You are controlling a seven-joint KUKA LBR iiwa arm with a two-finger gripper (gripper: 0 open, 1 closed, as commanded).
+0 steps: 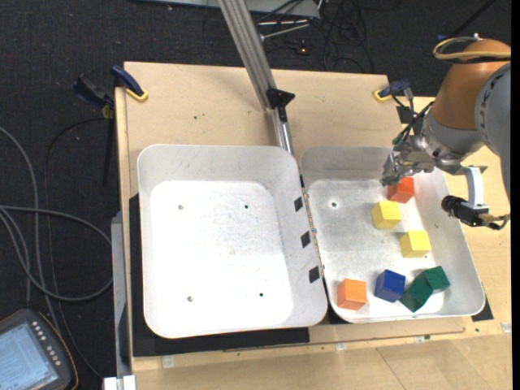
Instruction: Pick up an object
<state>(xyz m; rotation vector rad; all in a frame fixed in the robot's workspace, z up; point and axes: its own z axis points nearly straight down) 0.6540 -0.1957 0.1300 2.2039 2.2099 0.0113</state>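
Gripper touching red block; grasp unclear

Hidden or cut off around the right bin

At that bin's far right corner the gripper covers the top of the red block, and its tips are too small and dark against the block to tell how they stand or whether they touch it. The arm above the bin runs out of the right edge, so its base is unseen. At the bin's near right corner one green block overlaps the other green block, hiding part of it. Well left of the bin, a screen device is cut by the bottom-left corner.
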